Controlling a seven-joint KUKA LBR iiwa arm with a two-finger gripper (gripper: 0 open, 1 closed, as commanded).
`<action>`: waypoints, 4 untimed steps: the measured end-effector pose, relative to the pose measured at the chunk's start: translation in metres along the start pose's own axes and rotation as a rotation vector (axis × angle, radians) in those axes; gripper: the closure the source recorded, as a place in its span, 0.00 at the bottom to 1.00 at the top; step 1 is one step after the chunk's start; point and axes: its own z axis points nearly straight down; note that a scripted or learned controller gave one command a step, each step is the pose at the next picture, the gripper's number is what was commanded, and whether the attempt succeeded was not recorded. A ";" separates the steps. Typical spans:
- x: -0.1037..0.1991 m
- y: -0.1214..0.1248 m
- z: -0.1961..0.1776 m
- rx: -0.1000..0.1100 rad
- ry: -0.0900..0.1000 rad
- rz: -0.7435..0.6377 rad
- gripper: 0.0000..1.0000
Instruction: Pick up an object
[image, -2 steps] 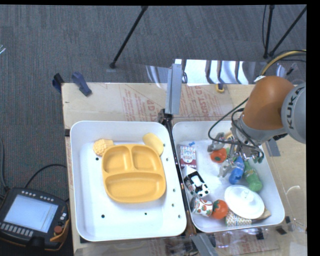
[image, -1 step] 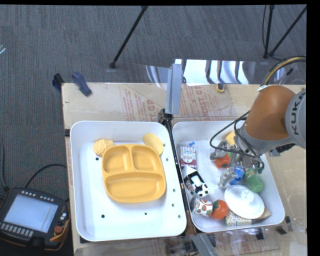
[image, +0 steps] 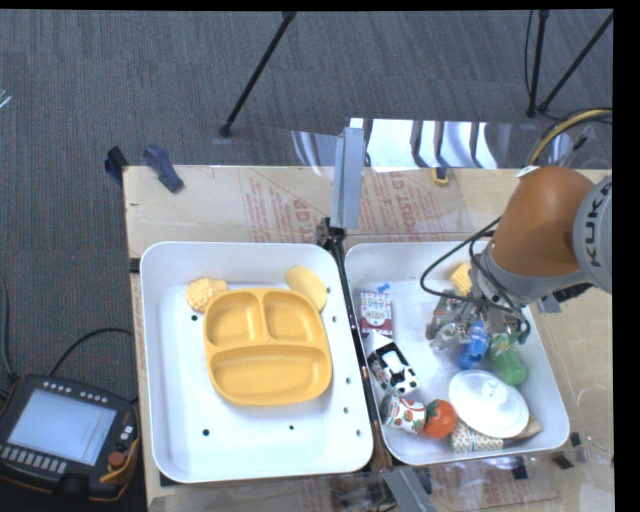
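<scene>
The arm reaches into the right bin (image: 400, 262) from the right, its orange band above the wrist. My gripper (image: 467, 328) hangs low over the bin's right-middle, directly above a blue object (image: 472, 347) and beside a green object (image: 509, 365). A small yellow piece (image: 460, 277) lies just behind the gripper. Toward the front sit a white round lid or bowl (image: 488, 402), a red tomato-like ball (image: 439, 419) and a patterned cup (image: 405, 412). Further left lie a black-and-white toy (image: 393, 365) and a red-and-white packet (image: 376, 309).
The left bin (image: 165, 400) holds a yellow bear-shaped divided plate (image: 266, 345) with a yellow textured piece (image: 204, 293) by its left ear. A teach pendant (image: 65, 432) lies on the floor at left. Tripod legs stand behind the bench.
</scene>
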 end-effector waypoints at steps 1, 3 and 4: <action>-0.015 0.058 -0.114 0.003 -0.014 -0.019 1.00; 0.088 0.072 -0.017 0.006 -0.014 -0.085 1.00; 0.040 0.050 -0.156 0.004 -0.009 0.075 1.00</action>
